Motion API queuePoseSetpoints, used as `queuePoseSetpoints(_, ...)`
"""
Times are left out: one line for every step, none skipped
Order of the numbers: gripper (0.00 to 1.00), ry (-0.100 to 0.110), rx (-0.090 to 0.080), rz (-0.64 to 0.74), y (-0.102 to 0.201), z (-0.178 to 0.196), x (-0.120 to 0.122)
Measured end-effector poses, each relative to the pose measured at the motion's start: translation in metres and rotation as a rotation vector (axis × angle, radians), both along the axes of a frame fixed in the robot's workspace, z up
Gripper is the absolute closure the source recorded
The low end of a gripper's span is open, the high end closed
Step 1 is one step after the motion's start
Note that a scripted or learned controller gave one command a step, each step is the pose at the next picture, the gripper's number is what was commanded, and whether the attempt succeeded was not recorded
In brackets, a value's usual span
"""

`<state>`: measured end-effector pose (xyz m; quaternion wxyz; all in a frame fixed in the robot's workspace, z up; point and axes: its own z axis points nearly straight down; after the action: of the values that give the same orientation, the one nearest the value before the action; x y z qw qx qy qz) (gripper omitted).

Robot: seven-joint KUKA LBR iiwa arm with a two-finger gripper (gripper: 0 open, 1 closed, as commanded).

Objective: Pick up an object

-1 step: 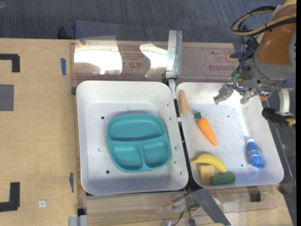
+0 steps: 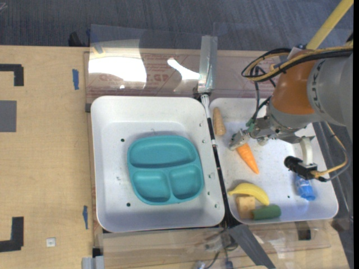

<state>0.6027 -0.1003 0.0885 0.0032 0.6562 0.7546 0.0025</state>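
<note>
Wooden bench point(image 2: 45, 167), perhaps unlabelled carrot point(image 2: 247, 157).

Two white bins point(image 2: 106, 167) hold one teal divided plate point(image 2: 164, 168), one carrot point(image 2: 247, 157), one banana point(image 2: 251, 191), one bread roll point(image 2: 219, 122), one green cylinder point(image 2: 266, 212) and one blue bottle point(image 2: 306, 190).

A divided plate point(image 2: 164, 168) sits in the left bin point(image 2: 106, 150). In the right bin point(image 2: 325, 206), a carrot point(image 2: 247, 157) lies centrally, with a bread roll point(image 2: 218, 122) at ten o'clock, a banana point(image 2: 250, 191) at six, and a bottle point(image 2: 305, 188) at four.
</note>
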Motion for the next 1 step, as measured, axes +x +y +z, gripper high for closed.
queuePoseSetpoints(0.0, 0.004, 0.001, -0.087, -0.0286, -0.0013, -0.0131)
